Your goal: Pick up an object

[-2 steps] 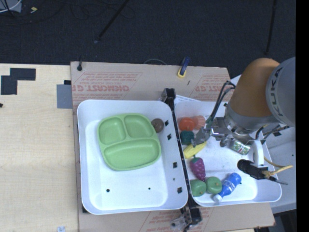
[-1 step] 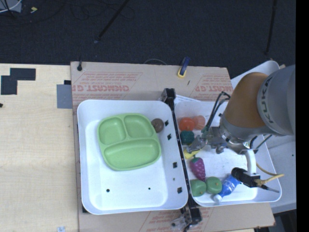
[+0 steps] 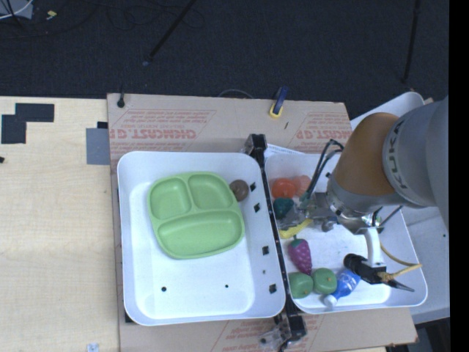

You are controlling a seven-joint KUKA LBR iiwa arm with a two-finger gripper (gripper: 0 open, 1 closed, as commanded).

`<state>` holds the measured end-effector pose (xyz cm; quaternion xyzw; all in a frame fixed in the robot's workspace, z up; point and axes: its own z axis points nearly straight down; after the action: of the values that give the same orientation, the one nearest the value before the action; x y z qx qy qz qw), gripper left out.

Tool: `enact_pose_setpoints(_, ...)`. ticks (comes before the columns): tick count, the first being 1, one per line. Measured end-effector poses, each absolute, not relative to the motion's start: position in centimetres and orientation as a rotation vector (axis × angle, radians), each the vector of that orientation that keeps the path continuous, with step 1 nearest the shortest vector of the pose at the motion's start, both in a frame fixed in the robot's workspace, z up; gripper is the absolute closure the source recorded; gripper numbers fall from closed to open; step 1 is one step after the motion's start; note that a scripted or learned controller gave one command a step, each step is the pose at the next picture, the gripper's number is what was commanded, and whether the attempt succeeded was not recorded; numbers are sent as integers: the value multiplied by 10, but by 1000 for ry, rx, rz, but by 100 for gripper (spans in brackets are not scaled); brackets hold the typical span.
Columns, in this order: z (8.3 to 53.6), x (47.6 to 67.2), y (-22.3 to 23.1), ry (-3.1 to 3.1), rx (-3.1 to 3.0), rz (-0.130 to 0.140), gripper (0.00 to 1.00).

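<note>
**Claw down in the right bin**

The gripper (image 3: 304, 213) sits low over the right white bin (image 3: 404, 235), by a teal toy (image 3: 283, 207); whether it's parted, I cannot tell; purple grape cluster (image 3: 300, 254) just below; green divided plate (image 3: 196, 214) in the left white bin (image 3: 139, 270); brown cardboard (image 3: 183, 127) beneath, pale wooden bench (image 3: 51, 248), dark carpet (image 3: 220, 35) behind.

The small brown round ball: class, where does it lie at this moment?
The small brown round ball lies in the left white bin, at the upper right corner of the green divided plate, near the divider between the bins.
</note>
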<state>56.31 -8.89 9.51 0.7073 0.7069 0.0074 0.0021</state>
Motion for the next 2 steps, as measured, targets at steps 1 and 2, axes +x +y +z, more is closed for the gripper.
enact_pose_setpoints(1,97,556,-93,2216,2234,-4,100)
enact_pose_setpoints(2,160,553,-94,2216,2225,2,100)
